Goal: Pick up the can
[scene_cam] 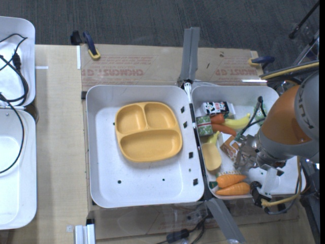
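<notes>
The can (204,125), green with a pale label, lies in the right bin (238,89), hard against that bin's left wall and about midway along it. Just above the can sits a small black-and-white carton (216,108). Touching the can's right side is a carrot (223,127), and beyond that a banana (237,121). Below the can lies a pale yellow piece (212,154), and to its right a small brown packet (229,147). Two more carrots (232,184) lie side by side near the bin's lower edge.

The tool (244,156) hangs over the middle of the right bin, to the right of and below the can and apart from it, close to the brown packet. It is dark metal seen from above, and whether it is open or closed cannot be told; nothing can be made out in its grip. Behind it the arm (287,123) rises with its orange band, filling the bin's right side.

The left bin (101,177) touches the right one along a shared edge and holds a yellow divided plate (149,131) with three compartments, lying flat near its middle.

Both bins rest on a sheet of brown cardboard (137,67) with red printing, spread over a light wood counter (56,136). A blue-and-yellow clamp (90,46) grips the cardboard's upper left corner and another clamp (261,61) the upper right. A grey bar (190,55) runs up from between the bins. At the far left are white tubs (15,187) with black cables (12,80) across them. Beyond the counter lies dark grey carpet (142,9).
</notes>
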Robot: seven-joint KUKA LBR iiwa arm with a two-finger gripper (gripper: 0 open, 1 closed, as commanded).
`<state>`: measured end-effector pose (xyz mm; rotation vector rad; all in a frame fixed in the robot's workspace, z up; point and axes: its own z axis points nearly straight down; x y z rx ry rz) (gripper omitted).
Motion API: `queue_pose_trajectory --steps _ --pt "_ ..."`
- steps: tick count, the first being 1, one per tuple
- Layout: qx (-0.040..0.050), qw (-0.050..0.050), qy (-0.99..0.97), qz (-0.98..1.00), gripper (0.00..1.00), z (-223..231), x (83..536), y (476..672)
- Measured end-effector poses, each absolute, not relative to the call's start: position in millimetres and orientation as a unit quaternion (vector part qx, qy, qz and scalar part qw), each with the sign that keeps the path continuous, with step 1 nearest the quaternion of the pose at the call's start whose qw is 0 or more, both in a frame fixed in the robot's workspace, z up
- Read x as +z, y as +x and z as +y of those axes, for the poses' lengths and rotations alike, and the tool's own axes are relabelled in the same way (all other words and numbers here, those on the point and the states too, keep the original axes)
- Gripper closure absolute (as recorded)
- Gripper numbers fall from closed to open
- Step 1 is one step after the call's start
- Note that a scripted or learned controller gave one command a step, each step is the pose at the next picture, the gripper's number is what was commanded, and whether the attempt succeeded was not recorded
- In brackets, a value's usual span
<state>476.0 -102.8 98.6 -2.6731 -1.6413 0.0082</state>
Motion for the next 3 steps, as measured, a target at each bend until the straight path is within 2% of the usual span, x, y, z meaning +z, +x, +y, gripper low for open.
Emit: queue_pose_trajectory --steps 1,2,3 --pt "0.0015 0.002 -0.861 -0.509 1.0 -97.9 90.7 476.3" --pt "0.0014 0.002 -0.861 -0.509 0.0 -97.8 90.8 476.3" --pt "0.0024 0.001 -0.899 -0.437 0.0 -107.1 90.6 545.3"
